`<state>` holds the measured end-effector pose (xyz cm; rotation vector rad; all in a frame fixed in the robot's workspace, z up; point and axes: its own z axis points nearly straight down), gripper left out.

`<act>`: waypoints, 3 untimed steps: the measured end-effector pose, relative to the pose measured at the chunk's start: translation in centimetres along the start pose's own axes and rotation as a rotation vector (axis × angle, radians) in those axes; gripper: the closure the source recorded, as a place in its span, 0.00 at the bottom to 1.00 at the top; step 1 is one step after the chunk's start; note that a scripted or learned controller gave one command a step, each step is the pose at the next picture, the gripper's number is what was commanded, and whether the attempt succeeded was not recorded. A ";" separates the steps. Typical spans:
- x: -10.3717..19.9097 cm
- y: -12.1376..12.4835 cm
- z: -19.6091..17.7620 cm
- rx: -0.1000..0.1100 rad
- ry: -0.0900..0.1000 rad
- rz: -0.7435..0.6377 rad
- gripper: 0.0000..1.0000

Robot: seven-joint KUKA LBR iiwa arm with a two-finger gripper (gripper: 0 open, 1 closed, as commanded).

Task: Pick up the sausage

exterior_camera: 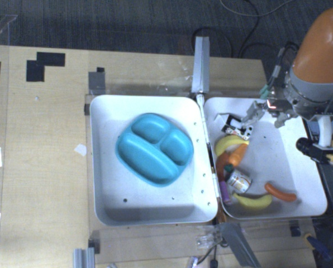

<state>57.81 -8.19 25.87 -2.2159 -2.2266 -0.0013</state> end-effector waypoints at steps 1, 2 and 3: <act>-1.2 -4.1 16.1 -0.003 -0.001 -0.115 0.00; -7.1 -6.9 16.9 -0.011 -0.003 -0.093 0.00; -12.4 -8.8 16.9 -0.012 -0.006 -0.392 0.00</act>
